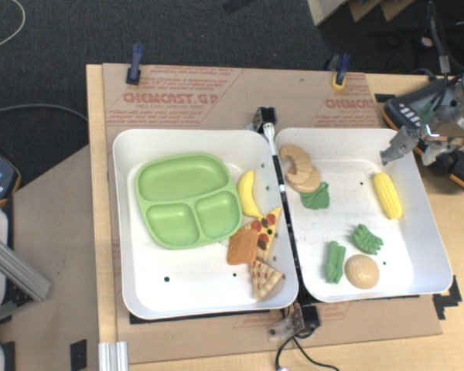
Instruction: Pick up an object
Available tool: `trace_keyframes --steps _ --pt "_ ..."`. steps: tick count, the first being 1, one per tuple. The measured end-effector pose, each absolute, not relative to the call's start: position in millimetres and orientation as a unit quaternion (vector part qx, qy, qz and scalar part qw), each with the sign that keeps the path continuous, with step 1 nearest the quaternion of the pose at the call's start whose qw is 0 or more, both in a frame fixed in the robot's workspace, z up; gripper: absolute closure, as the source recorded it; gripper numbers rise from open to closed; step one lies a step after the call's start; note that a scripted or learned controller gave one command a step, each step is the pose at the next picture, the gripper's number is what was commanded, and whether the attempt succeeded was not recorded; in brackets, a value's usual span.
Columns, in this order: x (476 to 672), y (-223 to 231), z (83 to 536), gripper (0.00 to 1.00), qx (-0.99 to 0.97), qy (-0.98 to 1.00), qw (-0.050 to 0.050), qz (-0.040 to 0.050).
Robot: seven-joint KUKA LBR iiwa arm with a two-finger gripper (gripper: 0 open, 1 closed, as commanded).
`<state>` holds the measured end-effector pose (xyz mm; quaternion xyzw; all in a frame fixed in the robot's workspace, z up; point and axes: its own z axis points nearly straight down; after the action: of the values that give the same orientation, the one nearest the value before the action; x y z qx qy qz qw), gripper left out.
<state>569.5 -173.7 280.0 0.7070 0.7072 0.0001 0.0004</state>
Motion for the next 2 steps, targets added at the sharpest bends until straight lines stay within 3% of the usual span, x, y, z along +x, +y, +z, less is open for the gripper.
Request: trace_keyframes --steps 1,2 --pt "537.5 -217.2 150.6 0.0 0.709 0.705 -0.006 -0.0041" --pt "533.0 -221.9 96.4 0.0 0.707 0.708 0.001 0.0008"
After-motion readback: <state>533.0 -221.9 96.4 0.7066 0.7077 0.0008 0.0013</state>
